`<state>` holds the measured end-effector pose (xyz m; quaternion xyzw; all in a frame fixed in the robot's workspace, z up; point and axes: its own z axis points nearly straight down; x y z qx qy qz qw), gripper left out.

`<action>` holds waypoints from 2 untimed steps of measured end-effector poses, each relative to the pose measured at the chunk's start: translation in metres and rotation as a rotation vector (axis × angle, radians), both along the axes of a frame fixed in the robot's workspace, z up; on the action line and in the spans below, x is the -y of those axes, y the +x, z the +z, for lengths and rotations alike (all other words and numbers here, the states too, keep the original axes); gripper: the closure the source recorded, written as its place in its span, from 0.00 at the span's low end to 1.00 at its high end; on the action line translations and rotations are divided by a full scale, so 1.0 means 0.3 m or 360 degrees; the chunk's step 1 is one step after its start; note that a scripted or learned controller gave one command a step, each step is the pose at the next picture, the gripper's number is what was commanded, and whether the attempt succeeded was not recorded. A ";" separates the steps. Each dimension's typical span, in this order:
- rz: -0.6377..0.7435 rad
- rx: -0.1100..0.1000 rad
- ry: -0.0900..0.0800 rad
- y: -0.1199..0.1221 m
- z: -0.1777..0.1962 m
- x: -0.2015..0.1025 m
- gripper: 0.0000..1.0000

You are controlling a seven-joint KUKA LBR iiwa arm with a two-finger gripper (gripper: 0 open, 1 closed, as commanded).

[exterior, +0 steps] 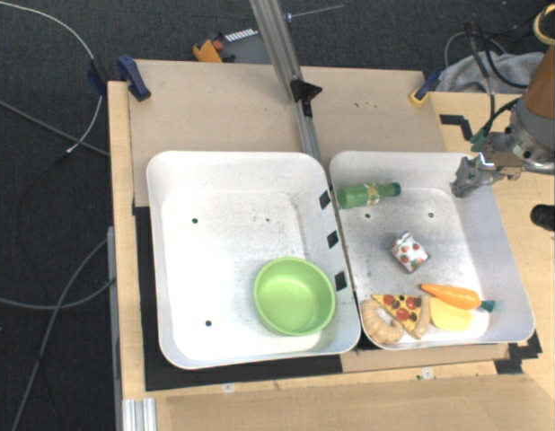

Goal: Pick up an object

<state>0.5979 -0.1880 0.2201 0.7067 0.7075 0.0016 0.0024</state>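
Two white bins are sitting side by side on the bench [224, 106]. A green bowl [295, 295] is lying in the near right corner of the left bin [170, 241]. In the right bin [506, 268], a green bottle [368, 194] is lying on its side at the far left. A small white cube with red marks [409, 252] is sitting in the middle. Along the near edge, a pizza slice [394, 316], a yellow piece [453, 315] and a carrot [453, 295] are lying close together, with the carrot resting partly over the yellow piece.

The gripper [466, 180] is being held over the far right corner of the right bin. Nothing is seen between its fingers. Whether they are open or closed cannot be told from here, because they look small and blurry.

No object is being lifted yet. Every thing is lying flat in a bin, well apart from the gripper. So the task is judged to be only beginning. A thing is yet to be chosen, reached, gripped and raised. The cube is likely the nearest pick.
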 end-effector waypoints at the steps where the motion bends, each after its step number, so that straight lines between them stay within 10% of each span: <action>1: -0.0001 -0.0001 0.0000 0.003 0.176 0.000 1.00; 2: 0.0004 -0.0007 0.0003 0.001 0.182 -0.157 1.00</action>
